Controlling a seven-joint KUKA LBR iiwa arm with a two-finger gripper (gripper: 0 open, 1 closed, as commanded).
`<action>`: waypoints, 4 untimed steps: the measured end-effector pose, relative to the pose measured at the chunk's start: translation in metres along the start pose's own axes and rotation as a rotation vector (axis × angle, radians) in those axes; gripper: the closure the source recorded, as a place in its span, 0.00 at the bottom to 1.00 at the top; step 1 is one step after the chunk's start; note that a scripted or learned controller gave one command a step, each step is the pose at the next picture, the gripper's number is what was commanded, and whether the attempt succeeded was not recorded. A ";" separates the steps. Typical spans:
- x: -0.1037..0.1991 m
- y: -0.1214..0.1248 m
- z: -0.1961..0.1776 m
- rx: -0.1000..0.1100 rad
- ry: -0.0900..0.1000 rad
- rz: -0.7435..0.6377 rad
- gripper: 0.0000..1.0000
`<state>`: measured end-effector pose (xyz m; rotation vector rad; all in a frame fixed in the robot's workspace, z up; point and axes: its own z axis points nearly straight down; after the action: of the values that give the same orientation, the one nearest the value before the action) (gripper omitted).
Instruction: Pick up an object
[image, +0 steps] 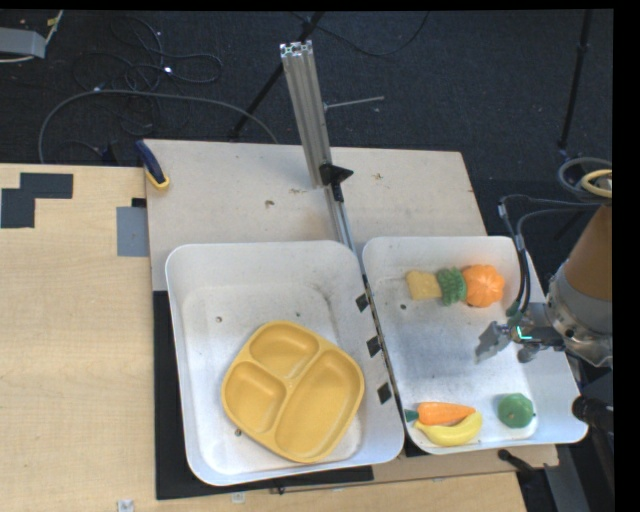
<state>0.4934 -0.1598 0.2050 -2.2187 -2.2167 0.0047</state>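
Note:
The right bin (440, 345) holds several toy foods. At its far side lie a pale yellow piece (423, 285), a green piece (452, 285) and an orange fruit (484, 285) in a row. Along its near edge lie a carrot (444, 412) on a banana (452, 430), and a green round item (516, 409). My gripper (493, 342) reaches in from the right over the bin's right half, between the orange fruit and the green round item. Nothing shows between its fingers.
The left bin (200, 300) holds a yellow divided plate (292, 389). A metal post (308, 110) rises behind the bins, with clips along the seam between them. Cables lie on the dark floor at the back.

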 end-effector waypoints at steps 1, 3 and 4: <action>0.000 0.001 -0.001 -0.002 0.000 0.000 0.00; -0.002 0.013 0.098 0.001 0.001 -0.001 0.00; -0.003 0.015 0.110 -0.004 0.002 -0.001 0.00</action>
<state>0.5076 -0.1628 0.0951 -2.2186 -2.2193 -0.0023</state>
